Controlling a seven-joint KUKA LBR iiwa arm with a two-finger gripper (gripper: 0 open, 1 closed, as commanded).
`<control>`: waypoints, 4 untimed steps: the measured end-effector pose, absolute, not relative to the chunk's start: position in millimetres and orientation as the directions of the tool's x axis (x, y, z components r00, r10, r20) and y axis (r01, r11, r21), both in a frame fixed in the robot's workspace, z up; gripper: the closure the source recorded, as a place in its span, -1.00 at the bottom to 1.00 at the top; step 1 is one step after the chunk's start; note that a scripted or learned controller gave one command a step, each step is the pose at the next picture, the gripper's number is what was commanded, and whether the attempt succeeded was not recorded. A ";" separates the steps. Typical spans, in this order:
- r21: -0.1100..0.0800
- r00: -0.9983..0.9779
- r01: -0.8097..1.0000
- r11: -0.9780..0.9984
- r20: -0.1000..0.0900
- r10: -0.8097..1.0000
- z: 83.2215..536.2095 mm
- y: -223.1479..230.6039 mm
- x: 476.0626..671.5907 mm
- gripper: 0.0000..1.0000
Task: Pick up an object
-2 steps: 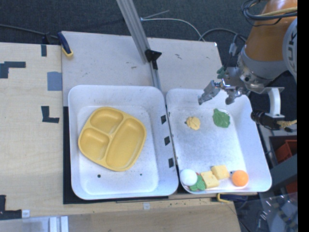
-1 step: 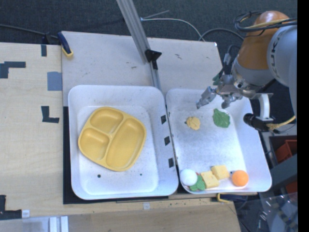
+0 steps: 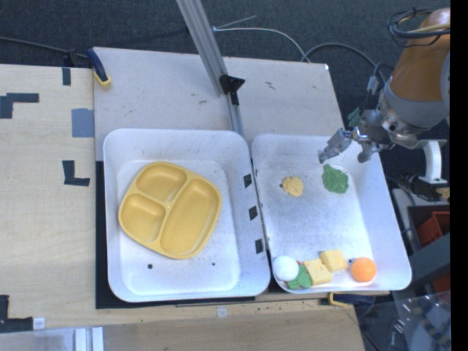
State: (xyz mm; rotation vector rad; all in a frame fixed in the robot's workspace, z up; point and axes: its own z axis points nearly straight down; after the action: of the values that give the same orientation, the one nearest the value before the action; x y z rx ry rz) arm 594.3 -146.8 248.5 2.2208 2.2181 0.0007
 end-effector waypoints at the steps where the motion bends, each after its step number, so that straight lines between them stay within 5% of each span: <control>1: -0.010 -0.001 1.000 0.001 0.002 1.000 143.3 -115.7 578.0 -1.00; 2: 0.004 0.002 1.000 -0.002 -0.003 1.000 218.2 -150.8 542.0 -1.00; 3: 0.000 0.003 1.000 -0.003 -0.003 1.000 227.4 -199.8 539.8 -1.00; 4: -0.010 0.000 1.000 0.000 0.002 1.000 100.3 -197.9 529.9 -1.00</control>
State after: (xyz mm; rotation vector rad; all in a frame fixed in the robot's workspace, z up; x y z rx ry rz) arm 529.9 -197.9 100.3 2.2276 2.2275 -0.0081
